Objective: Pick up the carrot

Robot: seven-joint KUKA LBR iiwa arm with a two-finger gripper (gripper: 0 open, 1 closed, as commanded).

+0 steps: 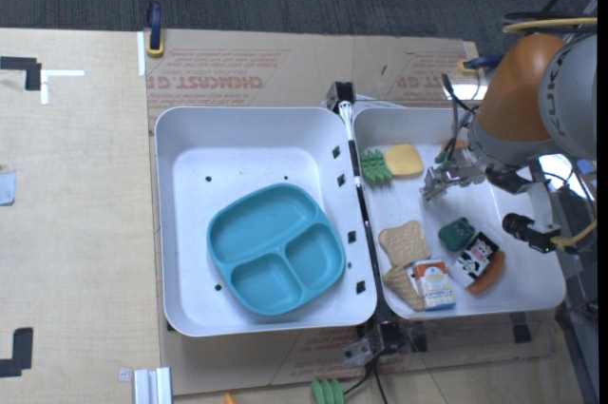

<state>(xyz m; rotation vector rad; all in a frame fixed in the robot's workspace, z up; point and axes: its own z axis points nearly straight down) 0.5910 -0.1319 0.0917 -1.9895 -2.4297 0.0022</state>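
Grey arm [570,98] with a rounded orange band [518,88], thin black cables, and a metallic pincer [439,185].

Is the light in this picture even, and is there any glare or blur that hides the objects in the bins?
Camera view: light is even and soft, shadows faint under the blue tray; a bright glare patch sits on the right bin's far rim beside the arm; the claw looks slightly blurred; the carrot is small, partly covered by a black-and-white toy.

Carrot [486,277] sat in the right bin, near its front right corner. Orange, lying flat on the bin floor, slanted. Mostly hidden under a black-and-white carton, with just a curved orange strip visible along the carton's lower right edge. It lay well apart from me.
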